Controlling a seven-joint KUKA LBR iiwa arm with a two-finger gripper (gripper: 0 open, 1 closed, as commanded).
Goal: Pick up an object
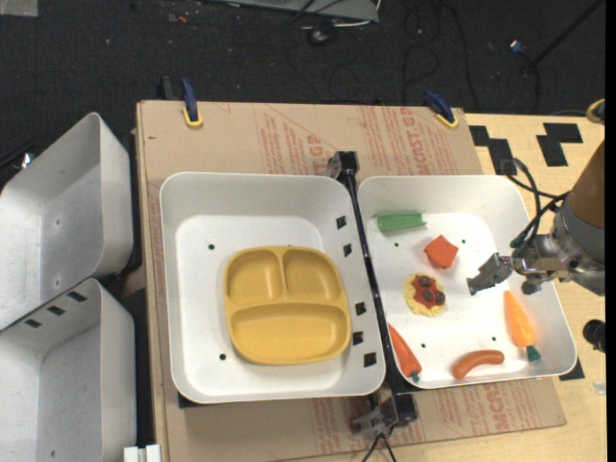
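— Where is the claw [489, 275]?

— Over the right bin [500, 192], near its right wall, with the grey arm [577, 229] coming in from the right. The dark fingers point left, toward the middle of the bin. Whether they are spread or closed, I cannot tell; nothing shows between them.

— What lies closest to it?

— An orange carrot [520, 320] just below and to the right of it, along the right wall. To its left, a small round pizza-like toy [426, 295], apart from the fingertips. Above that sits a red-orange block [442, 252], and higher still a green piece [400, 221] near the bin's top left.

— And at the bottom of that bin?

— A red sausage [478, 362] near the lower rim, and a second orange-red carrot [403, 351] against the left wall, at a slant.

— The other bin?

— The left bin [192, 200] holds a yellow divided plate [286, 304], lying flat in the middle. Both bins rest on a cardboard-covered surface [269, 133].
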